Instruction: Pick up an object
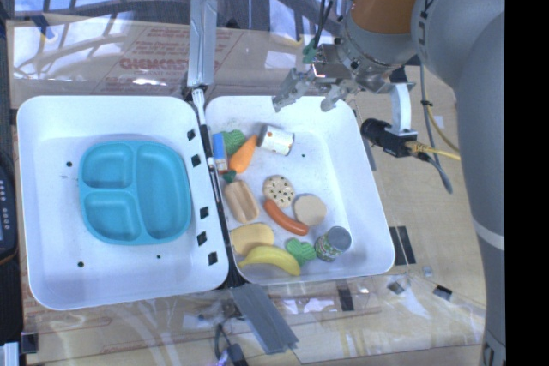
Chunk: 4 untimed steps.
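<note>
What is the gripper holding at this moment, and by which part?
Nothing. The gripper is open above the far edge of the right bin, with no object between its fingers.

Bright, even overhead light; glare on the plastic sheeting (pixel 77 21); focus slightly soft.

Two white bins (pixel 34 210), one blue divided tray (pixel 135 191), about ten toy food pieces (pixel 273 210) in the right bin.
</note>
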{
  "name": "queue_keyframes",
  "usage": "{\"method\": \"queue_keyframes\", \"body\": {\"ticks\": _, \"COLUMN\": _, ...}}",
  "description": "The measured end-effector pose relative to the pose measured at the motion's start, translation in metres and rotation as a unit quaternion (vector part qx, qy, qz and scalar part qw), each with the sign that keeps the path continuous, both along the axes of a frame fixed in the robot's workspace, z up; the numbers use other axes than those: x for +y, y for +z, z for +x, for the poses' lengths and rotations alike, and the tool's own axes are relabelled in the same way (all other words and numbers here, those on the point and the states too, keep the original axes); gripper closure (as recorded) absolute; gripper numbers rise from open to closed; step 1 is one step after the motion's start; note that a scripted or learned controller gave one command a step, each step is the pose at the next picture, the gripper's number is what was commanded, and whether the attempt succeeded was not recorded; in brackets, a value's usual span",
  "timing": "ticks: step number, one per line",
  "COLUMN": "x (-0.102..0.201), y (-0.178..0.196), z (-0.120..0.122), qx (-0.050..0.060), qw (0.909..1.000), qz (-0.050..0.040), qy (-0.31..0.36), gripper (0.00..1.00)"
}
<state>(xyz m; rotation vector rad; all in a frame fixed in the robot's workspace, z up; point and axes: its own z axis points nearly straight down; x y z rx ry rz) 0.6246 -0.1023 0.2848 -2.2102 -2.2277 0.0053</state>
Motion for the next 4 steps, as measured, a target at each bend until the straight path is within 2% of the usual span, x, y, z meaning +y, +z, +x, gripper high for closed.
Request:
{"method": "queue_keyframes", "body": {"ticks": 1, "x": -0.004, "y": -0.108, "z": 0.029, "qx": 0.005, "qw": 1.0, "qz": 0.0001, "qy": 0.003, "gripper": 0.0}}
{"method": "queue_keyframes", "body": {"ticks": 2, "x": -0.003, "y": -0.164, "z": 0.017, "qx": -0.017, "qw": 0.9979, "qz": -0.003, "qy": 0.062, "gripper": 0.0}}
{"method": "queue_keyframes", "body": {"ticks": 3, "x": 0.002, "y": -0.173, "z": 0.006, "qx": -0.02, "qw": 0.9898, "qz": -0.0077, "qy": 0.141, "gripper": 0.0}}
{"method": "queue_keyframes", "body": {"ticks": 4, "x": 0.006, "y": -0.192, "z": -0.027, "qx": -0.003, "qw": 0.9895, "qz": 0.0, "qy": 0.144, "gripper": 0.0}}
